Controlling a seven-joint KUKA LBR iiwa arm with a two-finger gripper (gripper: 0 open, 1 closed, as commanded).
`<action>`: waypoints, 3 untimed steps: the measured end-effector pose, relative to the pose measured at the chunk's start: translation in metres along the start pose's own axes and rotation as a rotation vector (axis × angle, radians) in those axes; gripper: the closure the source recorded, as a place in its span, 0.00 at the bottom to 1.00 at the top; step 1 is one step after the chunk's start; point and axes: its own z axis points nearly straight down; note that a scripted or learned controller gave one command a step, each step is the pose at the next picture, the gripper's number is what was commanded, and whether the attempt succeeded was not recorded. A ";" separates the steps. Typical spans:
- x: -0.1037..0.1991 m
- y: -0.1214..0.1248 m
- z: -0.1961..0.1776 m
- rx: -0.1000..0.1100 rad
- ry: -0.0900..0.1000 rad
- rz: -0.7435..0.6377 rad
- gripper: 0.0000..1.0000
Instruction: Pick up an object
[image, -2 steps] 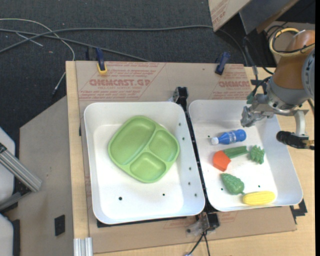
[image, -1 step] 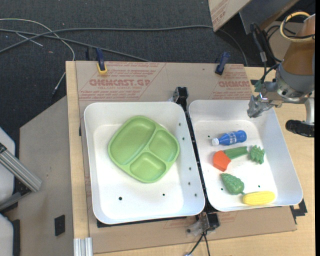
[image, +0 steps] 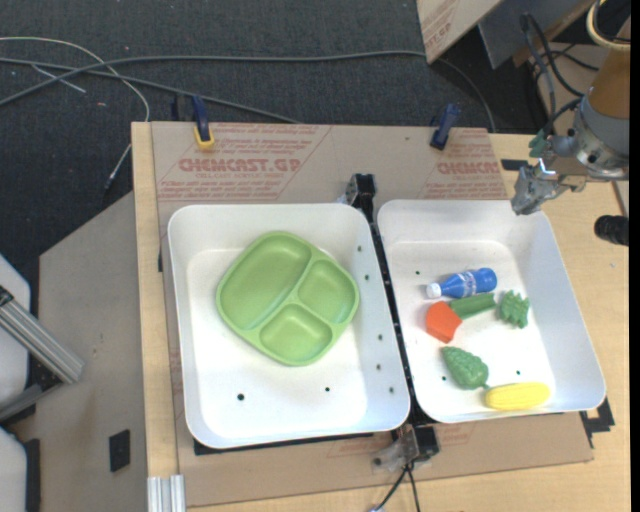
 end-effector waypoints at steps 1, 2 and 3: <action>0.043 -0.012 -0.001 0.010 0.005 -0.003 1.00; 0.102 -0.029 -0.003 0.011 0.005 -0.004 1.00; 0.157 -0.043 0.010 0.013 0.006 -0.005 1.00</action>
